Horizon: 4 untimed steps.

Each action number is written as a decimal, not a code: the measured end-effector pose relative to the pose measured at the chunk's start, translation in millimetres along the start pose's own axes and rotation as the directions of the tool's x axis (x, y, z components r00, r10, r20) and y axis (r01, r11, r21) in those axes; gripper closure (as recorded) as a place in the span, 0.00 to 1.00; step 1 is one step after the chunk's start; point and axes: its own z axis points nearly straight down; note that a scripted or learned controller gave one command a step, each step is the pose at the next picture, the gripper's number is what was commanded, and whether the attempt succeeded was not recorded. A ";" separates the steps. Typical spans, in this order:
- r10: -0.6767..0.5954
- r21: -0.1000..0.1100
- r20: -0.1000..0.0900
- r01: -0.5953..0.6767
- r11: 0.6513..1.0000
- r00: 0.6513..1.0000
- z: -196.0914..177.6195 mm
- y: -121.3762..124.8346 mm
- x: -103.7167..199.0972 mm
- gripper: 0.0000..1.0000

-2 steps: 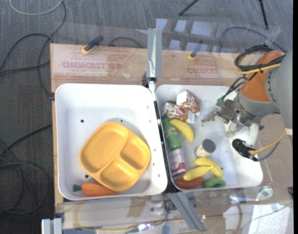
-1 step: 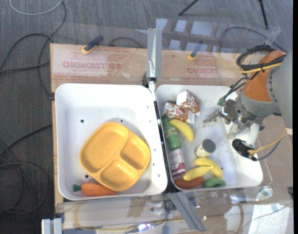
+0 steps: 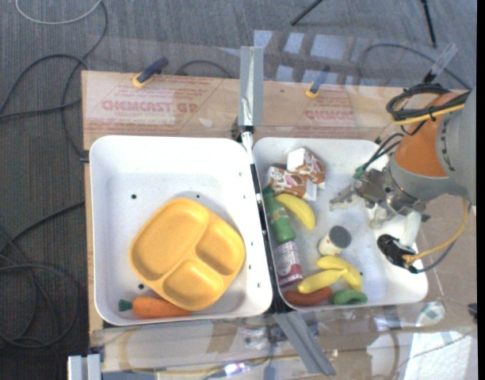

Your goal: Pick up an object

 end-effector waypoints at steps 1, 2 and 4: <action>0.003 0.016 0.008 -0.003 1.000 1.000 -1.4 -3.9 -4.3 1.00; 0.113 0.017 0.015 -0.113 0.993 0.994 4.8 25.8 12.4 1.00; 0.169 0.026 0.022 -0.170 0.985 0.985 -99.3 15.5 150.1 1.00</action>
